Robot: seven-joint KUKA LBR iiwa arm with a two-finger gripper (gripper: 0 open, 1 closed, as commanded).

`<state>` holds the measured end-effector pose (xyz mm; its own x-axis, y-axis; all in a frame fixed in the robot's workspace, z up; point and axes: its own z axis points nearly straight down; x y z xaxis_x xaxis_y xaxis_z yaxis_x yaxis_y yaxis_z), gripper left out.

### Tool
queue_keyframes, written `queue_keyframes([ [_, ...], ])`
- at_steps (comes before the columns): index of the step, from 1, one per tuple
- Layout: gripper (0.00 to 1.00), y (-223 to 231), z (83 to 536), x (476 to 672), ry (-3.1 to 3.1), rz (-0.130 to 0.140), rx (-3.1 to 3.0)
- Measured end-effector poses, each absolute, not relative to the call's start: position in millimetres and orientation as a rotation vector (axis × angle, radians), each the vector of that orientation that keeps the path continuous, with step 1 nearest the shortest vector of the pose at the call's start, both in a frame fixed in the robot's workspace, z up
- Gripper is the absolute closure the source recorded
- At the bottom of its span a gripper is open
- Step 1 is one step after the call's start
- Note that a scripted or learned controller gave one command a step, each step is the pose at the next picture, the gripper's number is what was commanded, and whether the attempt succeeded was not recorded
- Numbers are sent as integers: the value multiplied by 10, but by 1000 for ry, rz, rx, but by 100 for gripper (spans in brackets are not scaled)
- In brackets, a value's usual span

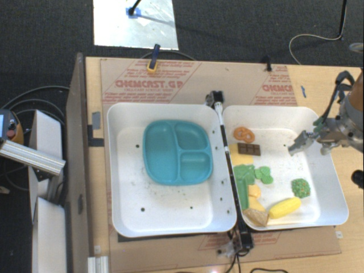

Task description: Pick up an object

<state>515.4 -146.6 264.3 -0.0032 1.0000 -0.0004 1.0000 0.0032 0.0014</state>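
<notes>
The right bin (318,169) holds a scatter of toy food along its left half and lower edge: an orange pretzel (244,134) near the top, a brown chocolate bar (248,149) just below it, a pale yellow cheese slice (243,160) under that, then a long green piece (243,183) lying along the bin's left wall with a smaller green leafy piece (264,176) beside it. Lower down sit a small yellow-orange chunk (255,193), a tan bread wedge (256,216) in the bottom-left corner and a yellow banana (284,207) touching it on the right; a green broccoli floret (300,187) lies apart, toward the bin's right side. The gripper (298,144) hangs over the upper right part of this bin — to the right of the chocolate bar and above the broccoli in the view, well apart from both — and nothing is seen between its fingers; whether they are spread or closed cannot be told from this angle. The grey arm (347,124) reaches in from the right edge. The left bin (122,169) carries a teal divided plate (177,152) lying flat near its middle. Both bins rest on a cardboard-covered bench (170,81).
</notes>
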Motion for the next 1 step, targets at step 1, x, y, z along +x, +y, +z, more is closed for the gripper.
queue_keyframes([
  [1,0,-1065,1555,5376,2235,-3,2216],
])
